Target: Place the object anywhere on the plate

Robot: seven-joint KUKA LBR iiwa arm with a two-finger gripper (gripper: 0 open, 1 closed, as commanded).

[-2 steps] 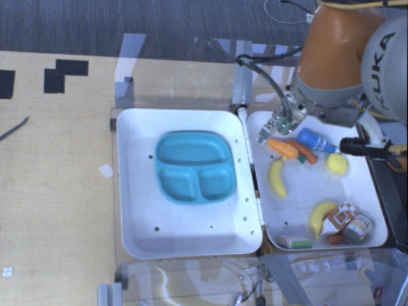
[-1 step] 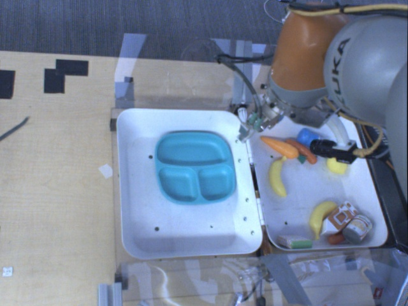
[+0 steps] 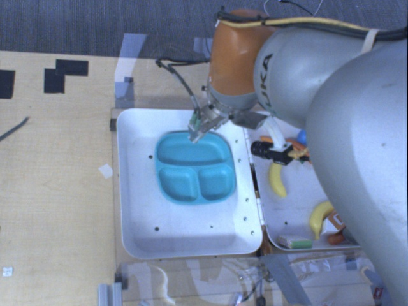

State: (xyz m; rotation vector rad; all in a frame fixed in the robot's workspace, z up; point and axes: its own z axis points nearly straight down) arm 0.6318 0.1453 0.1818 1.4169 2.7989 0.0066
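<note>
**benchwatcher:** ok so where's everything sitting? I see the blue divided plate (image 3: 191,155) in the left bin (image 3: 137,196), one big compartment on its far side and two smaller ones on the near side; what about the claw?

**kuka_fan:** the gripper (image 3: 201,126) is right over the plate's far edge, about at the rim of the big compartment; honestly can't tell how wide it's open or whether it's got hold of anything, it's too small and blurry there; the arm (image 3: 299,69) comes in from the right of the plate, and its orange band (image 3: 233,56) is just beyond the plate's far edge

**benchwatcher:** and the object that's meant to go on the plate?

**kuka_fan:** can't say which one that is; the loose stuff I can make out is all right of the plate in the right bin (image 3: 287,225); one banana (image 3: 276,180) just past the plate's right edge, a second banana (image 3: 320,217) further right and nearer the camera; some small bits near that second one that I can't identify
</note>
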